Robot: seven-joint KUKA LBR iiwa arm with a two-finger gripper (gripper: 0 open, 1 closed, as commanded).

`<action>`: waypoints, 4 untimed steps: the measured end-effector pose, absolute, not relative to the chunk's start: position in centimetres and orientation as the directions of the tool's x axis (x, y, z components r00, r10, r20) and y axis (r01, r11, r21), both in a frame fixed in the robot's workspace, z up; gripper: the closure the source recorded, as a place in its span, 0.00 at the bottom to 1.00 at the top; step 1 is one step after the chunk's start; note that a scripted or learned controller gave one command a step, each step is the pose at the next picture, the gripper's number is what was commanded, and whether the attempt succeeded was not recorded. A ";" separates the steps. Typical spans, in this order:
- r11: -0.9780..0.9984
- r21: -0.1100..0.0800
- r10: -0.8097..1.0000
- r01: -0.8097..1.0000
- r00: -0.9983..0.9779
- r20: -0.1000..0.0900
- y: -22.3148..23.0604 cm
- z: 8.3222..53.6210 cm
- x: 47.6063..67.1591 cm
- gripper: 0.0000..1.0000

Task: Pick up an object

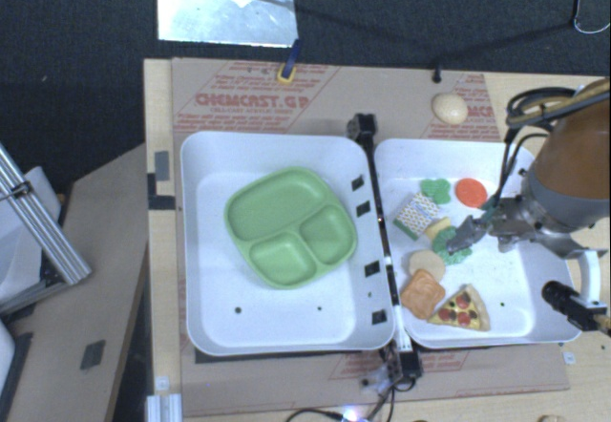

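Fingers — open or pinching, I cannot tell — sit over a green toy, seemingly touching.

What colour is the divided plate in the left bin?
Light green. The divided plate is clearest in the camera view, lying in the left bin.

A green divided plate is lying in the left bin. Beyond that bin, a cream egg-shaped thing is resting on the cardboard.
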State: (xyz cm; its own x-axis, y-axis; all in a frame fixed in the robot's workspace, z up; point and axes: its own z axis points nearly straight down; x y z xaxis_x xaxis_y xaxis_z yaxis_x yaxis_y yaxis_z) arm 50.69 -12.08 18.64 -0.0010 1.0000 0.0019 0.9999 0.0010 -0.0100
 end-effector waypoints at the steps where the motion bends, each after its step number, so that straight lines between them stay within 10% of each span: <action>1: 0.003 0.001 1.000 1.000 -0.003 0.000 -12.1 19.1 51.0 0.00; 4: 0.001 0.001 1.000 1.000 -0.001 0.002 -12.5 8.6 50.9 0.00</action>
State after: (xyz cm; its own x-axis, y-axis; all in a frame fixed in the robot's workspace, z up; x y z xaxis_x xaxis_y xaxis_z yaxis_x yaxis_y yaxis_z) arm 50.92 -12.50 8.64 -0.0012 1.0000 0.0025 1.0000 0.0012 0.0007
